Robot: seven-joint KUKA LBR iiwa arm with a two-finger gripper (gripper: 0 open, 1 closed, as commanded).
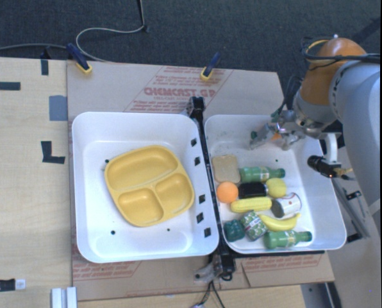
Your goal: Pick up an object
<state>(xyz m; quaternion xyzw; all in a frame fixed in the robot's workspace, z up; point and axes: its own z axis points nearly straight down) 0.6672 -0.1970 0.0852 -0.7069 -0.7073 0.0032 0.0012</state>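
Camera view looks down on the gripper (272, 134) hovering over the bare upper part of the right bin (319, 220); whether it is apart or together, I cannot tell. Below it lie a sponge (225, 168), orange (227, 192), bottle (261, 172) and banana (281, 222). A yellow plate (149, 184) fills the left bin (88, 191).

Bins (88, 172): glossy white plastic. Tray (149, 185): smooth yellow plastic. Worktop (24, 191): matt wood. Liner (172, 92): matt cardboard.
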